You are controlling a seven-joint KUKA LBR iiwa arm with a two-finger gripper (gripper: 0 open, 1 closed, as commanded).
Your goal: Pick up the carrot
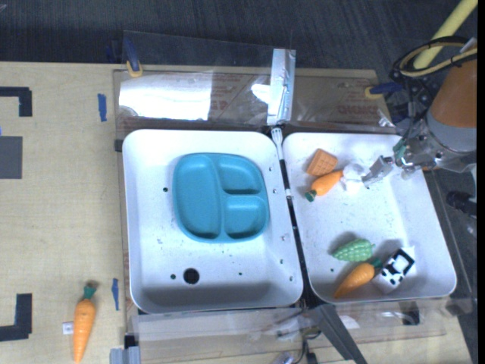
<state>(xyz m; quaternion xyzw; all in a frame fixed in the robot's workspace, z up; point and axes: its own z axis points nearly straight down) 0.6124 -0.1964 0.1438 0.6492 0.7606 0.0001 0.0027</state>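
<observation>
Arm [453, 101]: grey with an orange band above the wrist; enters from the right edge of the camera view and hangs over the upper right corner of the right bin.
Gripper [373, 173]: extends leftward and down from the wrist, over the upper part of the right bin [424, 226]; tip lies just right of the upper carrot.
Finger state: cannot tell; the fingertips blur into the white bin floor, and nothing is seen between them.
Upper carrot [326, 183]: lies on the floor of the right bin near its upper left corner, green top pointing lower left, just below an orange waffle-textured piece [322, 161].
Lower carrot [356, 277]: lies in the lower part of the right bin, just under a green leafy item [354, 250] and beside a black-and-white cube [396, 268].
Outside carrot [83, 321]: lies on the wooden bench, well left of both bins, green top up.
Left bin [151, 226]: holds 1 blue tray [221, 196] with 3 compartments.
</observation>
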